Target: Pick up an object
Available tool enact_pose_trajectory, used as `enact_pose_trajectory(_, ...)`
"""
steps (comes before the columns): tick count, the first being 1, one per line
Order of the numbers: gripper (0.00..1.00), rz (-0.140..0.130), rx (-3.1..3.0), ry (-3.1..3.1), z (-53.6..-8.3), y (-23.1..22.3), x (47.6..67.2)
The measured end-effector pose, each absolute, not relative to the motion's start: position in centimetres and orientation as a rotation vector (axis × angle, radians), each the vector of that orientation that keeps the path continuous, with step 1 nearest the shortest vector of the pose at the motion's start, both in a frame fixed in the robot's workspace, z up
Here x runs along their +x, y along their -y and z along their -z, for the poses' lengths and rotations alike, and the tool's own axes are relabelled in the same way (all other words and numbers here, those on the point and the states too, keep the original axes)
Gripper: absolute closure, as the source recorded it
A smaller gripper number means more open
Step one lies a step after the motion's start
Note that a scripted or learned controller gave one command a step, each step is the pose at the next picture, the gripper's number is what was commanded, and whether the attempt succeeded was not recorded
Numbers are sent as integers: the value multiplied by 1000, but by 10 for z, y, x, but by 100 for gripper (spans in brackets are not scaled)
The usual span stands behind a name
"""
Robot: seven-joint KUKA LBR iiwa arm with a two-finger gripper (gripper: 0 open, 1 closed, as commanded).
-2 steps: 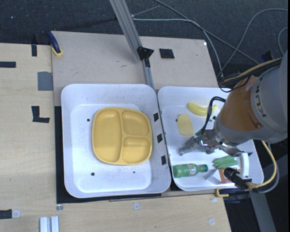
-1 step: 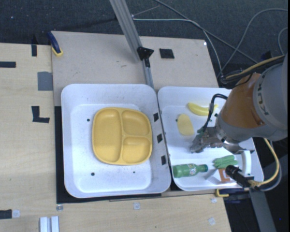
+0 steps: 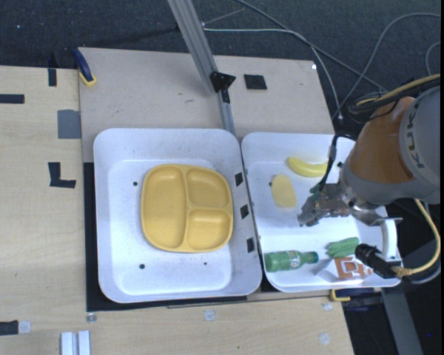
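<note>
My claw (image 3: pixel 313 211) hangs low over the right bin (image 3: pixel 266 148), reaching in from the right, with my grey wrist and its orange band (image 3: pixel 377 150) above it. From this angle the claw is a dark cluster of metal, and I cannot tell whether it is open or closed; nothing shows clearly between its tips. Just to its left, near but apart from it, lies a pale yellow rounded piece (image 3: pixel 283 191) on the bin floor. Behind that, toward the far wall of the bin, a yellow banana (image 3: pixel 306 167) lies on its side, partly covered by my wrist. Nearer the front wall, a green bottle (image 3: pixel 288 259) lies flat with its cap pointing right. Just beyond the cap sits a small green object (image 3: pixel 342 246), and in front of it an orange and white carton (image 3: pixel 349 268) against the bin's front right corner. The left bin (image 3: pixel 111 198) holds a yellow divided plate (image 3: pixel 186 207), set near its middle, with three compartments facing up. Both bins rest side by side on the pale wooden tabletop (image 3: pixel 29 198), their inner walls touching. A grey metal pole (image 3: pixel 194 28) slants in from the top toward the seam between the bins.
</note>
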State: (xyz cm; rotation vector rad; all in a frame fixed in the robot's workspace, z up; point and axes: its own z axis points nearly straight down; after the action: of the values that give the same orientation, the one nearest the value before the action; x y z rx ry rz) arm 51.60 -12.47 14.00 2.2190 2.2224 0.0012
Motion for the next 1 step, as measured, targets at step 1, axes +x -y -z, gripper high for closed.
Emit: enact_pose_trajectory(1,100,-4,2216,-2222,-202,119,519)
